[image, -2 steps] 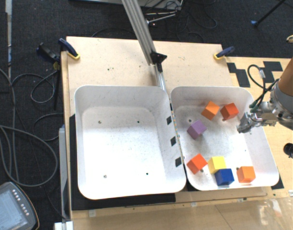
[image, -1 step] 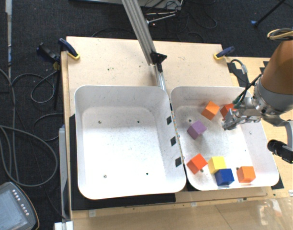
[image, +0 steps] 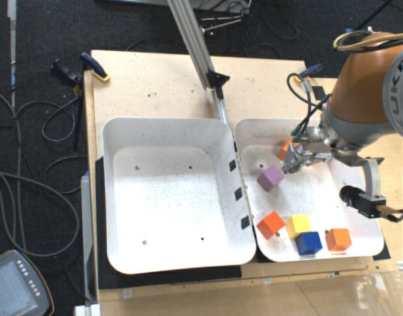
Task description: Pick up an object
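- Two white bins sit side by side on the bench; the left bin carries no blocks, and the right bin holds them all.
- The gripper hangs low near the right bin's far edge, beside an orange block and the purple block, likely its targets.
- Whether the jaws are apart or together cannot be told.
- Four blocks, among them a blue block, cluster at the near edge, well apart from the gripper.

Cubes in right bin
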Controlling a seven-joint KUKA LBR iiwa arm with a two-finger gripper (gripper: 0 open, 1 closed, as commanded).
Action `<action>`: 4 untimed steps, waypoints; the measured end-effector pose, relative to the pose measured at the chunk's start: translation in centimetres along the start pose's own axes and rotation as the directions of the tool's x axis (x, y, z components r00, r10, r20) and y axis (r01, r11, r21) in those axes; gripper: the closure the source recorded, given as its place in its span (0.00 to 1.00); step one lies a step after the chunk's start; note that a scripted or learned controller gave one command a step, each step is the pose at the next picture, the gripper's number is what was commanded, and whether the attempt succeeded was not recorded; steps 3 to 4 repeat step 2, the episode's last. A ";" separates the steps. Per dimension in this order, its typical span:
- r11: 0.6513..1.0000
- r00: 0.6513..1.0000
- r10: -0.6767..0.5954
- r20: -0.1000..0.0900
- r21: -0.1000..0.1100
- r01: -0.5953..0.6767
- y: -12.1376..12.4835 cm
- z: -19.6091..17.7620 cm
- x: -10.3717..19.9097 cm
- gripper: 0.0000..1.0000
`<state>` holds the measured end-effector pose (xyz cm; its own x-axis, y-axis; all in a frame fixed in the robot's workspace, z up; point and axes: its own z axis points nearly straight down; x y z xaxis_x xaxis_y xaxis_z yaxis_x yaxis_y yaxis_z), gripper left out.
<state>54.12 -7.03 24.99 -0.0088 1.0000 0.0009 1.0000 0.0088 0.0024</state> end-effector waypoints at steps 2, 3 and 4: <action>1.000 1.000 0.001 0.000 0.004 -0.001 0.3 0.7 10.8 1.00; 1.000 1.000 0.001 0.000 0.004 -0.001 0.3 0.7 10.8 1.00; 1.000 1.000 0.001 0.000 0.004 -0.001 0.3 0.7 10.8 1.00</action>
